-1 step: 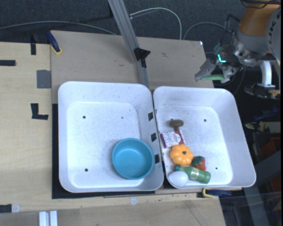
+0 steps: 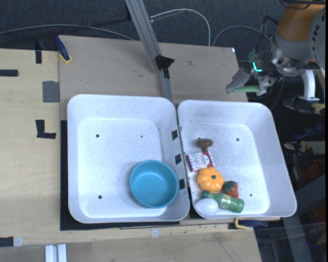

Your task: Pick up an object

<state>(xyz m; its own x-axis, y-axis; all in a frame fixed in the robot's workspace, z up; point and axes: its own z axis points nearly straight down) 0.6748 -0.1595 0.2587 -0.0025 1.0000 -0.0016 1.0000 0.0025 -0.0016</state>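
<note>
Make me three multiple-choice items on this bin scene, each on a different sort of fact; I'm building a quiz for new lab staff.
1. Where does the blue bowl sit?
A. in the left bin
B. in the right bin
C. on the bare bench

2. What colour is the small pumpkin?
A. purple
B. orange
C. black

3. Where is the gripper relative to the bins?
A. pressed into the left bin
B. resting on the bowl
C. above the bench past the right bin's far rim

Answers: 1 A, the bowl lies near the front of the left bin. 2 B, its skin is orange with a green stem. 3 C, it hangs beyond that bin's far edge, apart from every object.
</note>
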